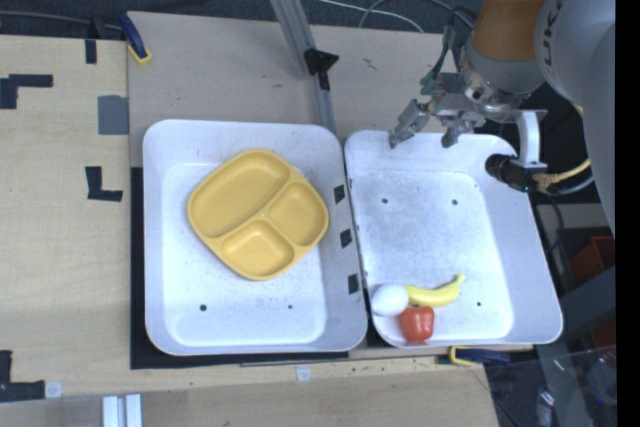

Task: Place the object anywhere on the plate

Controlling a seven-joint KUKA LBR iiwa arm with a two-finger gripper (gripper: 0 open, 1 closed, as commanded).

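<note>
No readable text or labels.

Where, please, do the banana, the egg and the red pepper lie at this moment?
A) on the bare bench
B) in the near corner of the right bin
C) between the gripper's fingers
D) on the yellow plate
B: the banana, egg and red pepper cluster in the right bin, apart from the yellow plate.

Arm (560,5) cut off at the right and top edges — red object (418,322) beside the egg (390,299) too small to identify
</note>
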